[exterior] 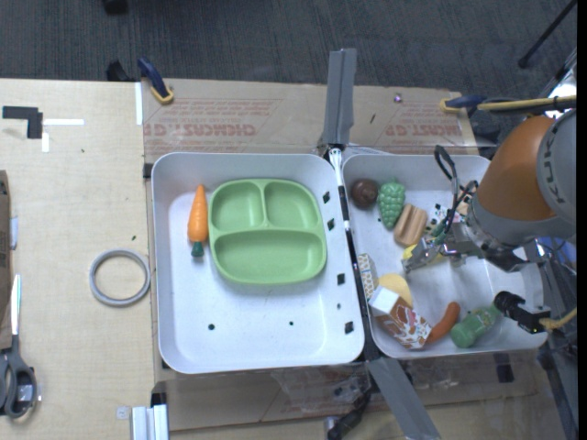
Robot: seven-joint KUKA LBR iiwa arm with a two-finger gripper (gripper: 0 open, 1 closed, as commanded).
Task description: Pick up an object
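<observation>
My gripper (pixel 420 257) hangs low over the middle of the right bin (pixel 477 168), reaching in from the right below the orange wrist band. Just up-left of its tip lies a hot dog bun (pixel 410 225), beside a bunch of green grapes (pixel 393 203) and a brown round item (pixel 365 192). Below the tip lie a yellow piece (pixel 395 286), a white block (pixel 385 300) and a brown-orange packet (pixel 409 327). A red sausage (pixel 444 321) and a green toy (pixel 472 327) sit at the bin's front. I see nothing held.
The left bin (pixel 257 337) holds a green divided plate (pixel 268 230) with a toy carrot (pixel 197 214) at its left side. A tape ring (pixel 119 276) and scissors (pixel 16 374) lie on the bench to the left. A patterned strip (pixel 366 272) lies along the right bin's left wall.
</observation>
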